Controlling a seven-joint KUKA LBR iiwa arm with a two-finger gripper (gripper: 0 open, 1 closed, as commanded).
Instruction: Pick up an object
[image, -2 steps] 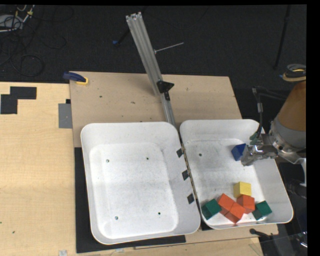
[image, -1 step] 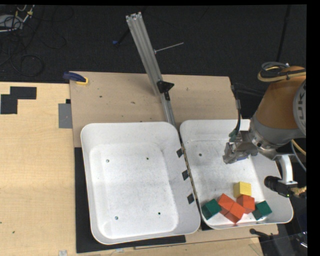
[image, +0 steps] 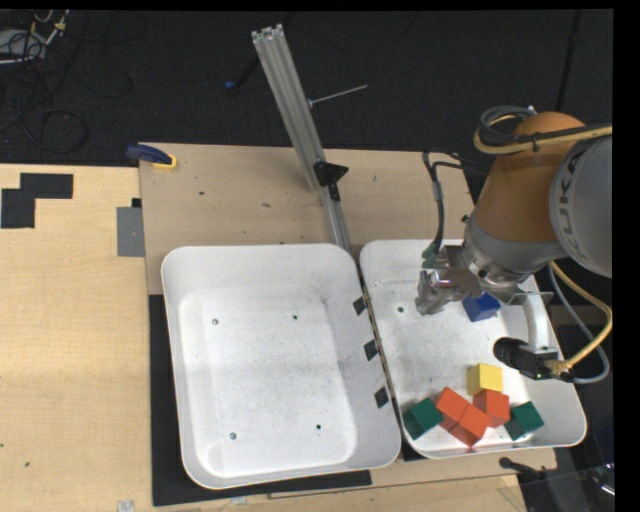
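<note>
Gripper (image: 436, 296) over right bin (image: 400, 350), near blue block (image: 482, 307); can't tell what it holds.

Lighting even and fairly bright on the bench (image: 70, 300), coming from overhead. Left bin (image: 200, 300) reads near-white, mild washout across its floor with a brighter patch along the left wall; no hard glare. Right bin (image: 400, 330) slightly greyer under the arm (image: 540, 200), which drops a soft shadow there. Background above the bench goes almost black, cables barely visible. Focus acceptable overall, small blocks a bit soft, some grain. No obvious edge distortion.
</note>
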